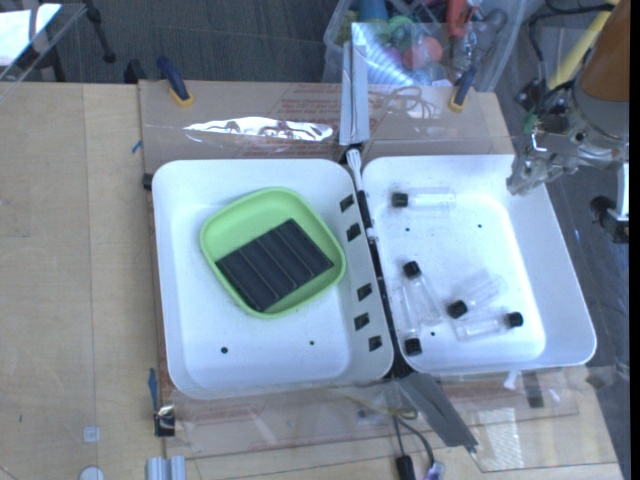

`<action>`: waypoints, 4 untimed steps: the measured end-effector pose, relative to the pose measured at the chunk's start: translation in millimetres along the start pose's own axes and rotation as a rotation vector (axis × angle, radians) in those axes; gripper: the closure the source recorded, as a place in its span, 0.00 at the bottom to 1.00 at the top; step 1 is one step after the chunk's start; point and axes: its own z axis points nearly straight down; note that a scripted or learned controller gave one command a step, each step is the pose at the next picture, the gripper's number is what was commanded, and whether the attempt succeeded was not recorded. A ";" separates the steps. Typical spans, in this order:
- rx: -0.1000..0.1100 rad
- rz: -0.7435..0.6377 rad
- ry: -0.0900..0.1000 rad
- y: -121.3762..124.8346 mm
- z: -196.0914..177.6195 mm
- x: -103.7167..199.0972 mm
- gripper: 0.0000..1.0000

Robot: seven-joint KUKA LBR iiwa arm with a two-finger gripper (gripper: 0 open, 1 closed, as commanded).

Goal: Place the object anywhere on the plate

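Pale wooden bench boards are lying under two shallow white bins set side by side, with a clear tub of bright toys [430, 13] standing behind them. Clear vials with black caps [450, 303], the likely objects of the task, are lying scattered on the floor of the right bin [560, 268], below and to the left of the claw [527, 173] as viewed. The green plate [272, 251], with a dark ribbed mat on it, is sitting in the left bin [190, 348], well to the claw's left, across the divider. The claw is being held over the right bin's far right corner, apart from every vial; whether it is spread or pressed together cannot be told. Nothing is seen being carried. By this showing, picking and placing are both judged as yet to be done.
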 end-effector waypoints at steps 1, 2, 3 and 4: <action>0.000 0.000 0.000 0.0 0.0 0.0 0.00; -0.003 0.115 0.000 -15.8 -102.3 -26.5 0.00; -0.003 0.205 0.001 -1.0 -212.0 -35.0 0.00; -0.005 0.335 0.000 22.6 -210.9 -28.9 0.00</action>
